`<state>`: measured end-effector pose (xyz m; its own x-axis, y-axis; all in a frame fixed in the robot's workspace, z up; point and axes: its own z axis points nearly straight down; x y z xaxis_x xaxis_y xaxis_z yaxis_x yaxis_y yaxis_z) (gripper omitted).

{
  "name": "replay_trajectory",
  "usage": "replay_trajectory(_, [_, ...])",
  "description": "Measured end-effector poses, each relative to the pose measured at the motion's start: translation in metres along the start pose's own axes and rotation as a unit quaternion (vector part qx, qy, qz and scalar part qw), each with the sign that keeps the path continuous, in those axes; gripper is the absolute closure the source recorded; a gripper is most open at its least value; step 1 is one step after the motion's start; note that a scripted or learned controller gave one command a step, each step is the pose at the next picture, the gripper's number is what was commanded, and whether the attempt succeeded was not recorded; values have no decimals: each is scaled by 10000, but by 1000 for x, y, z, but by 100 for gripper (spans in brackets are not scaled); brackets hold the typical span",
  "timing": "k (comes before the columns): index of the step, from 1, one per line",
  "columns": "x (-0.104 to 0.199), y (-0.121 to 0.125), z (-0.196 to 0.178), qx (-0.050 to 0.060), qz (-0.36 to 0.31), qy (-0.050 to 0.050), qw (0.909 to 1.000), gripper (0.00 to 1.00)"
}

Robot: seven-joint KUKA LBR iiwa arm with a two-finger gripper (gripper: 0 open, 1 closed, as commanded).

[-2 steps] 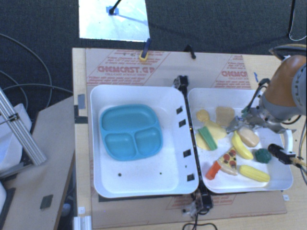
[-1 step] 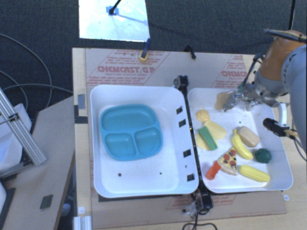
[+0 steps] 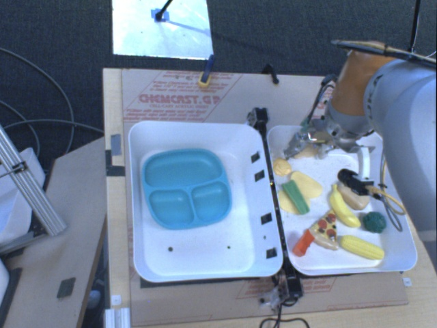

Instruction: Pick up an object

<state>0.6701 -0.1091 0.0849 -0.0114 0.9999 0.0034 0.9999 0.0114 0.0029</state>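
- pale yellow rounded plastic toy piece [image 3: 282,167] lies in the shallow white bin on the view's right [image 3: 408,253], at its far left, close beside the black-clipped wall the two bins share.
- toys crowd the rest of this bin: a green oblong toy [image 3: 295,195] on a flat yellow piece [image 3: 311,184], a yellow toy banana [image 3: 343,208], a toy pizza slice [image 3: 326,229] with an orange piece [image 3: 302,243] at its tip, a yellow toy corn cob [image 3: 362,247] and a dark green toy broccoli [image 3: 373,221].
- open floor shows only in small gaps between them, mostly along the near rim.
- the shallow white bin on the view's left [image 3: 138,203] holds only a blue three-compartment plastic plate [image 3: 186,186], with bare floor along its near side.
- the metal two-finger gripper [image 3: 301,143] sits just beyond the pale yellow piece, over the far left corner of the right bin, near it but apart.
- whether the gripper is spread or closed i cannot tell; nothing shows clamped in it.
- the grey arm [image 3: 410,115] comes in from the right, orange band [image 3: 355,80] above the wrist, slanting down and to the left.
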Motion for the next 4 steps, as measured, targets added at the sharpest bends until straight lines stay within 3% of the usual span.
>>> replay_trajectory(1, [-54,-57,0,23,72,-16,10000,0])
replay_trajectory(2, [-100,-178,0,48,101,-19,9999,0])
replay_trajectory(3, [-95,-171,-11,-10,54,-23,10000,100])
replay_trajectory(4, [-30,-159,0,4,11,-4,10000,100])
